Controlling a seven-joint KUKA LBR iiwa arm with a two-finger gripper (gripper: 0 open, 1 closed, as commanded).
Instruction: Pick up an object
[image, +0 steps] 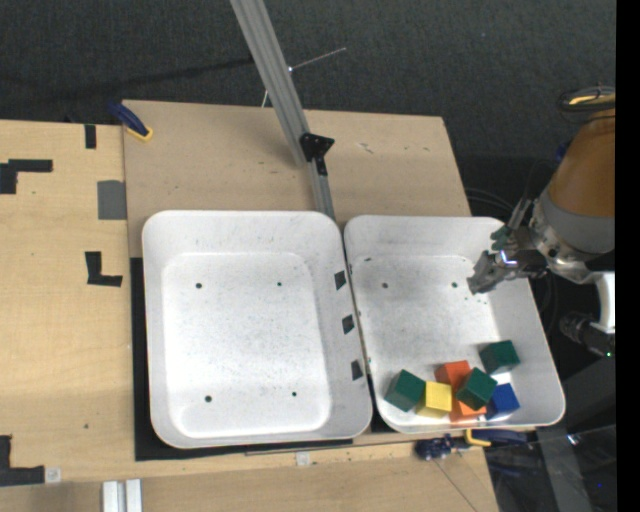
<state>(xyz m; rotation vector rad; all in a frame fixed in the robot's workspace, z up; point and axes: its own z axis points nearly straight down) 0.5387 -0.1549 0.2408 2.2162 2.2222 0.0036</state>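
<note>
End effector (490, 268) at right bin's (420, 235) far right edge, finger state unclear; block cluster (455, 388) lies nearer the camera, well apart

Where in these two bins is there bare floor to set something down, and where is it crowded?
Left bin: floor bare wall to wall. Right bin: bare from its far wall down past the gripper; crowded along the near wall, where the blocks cluster.
</note>
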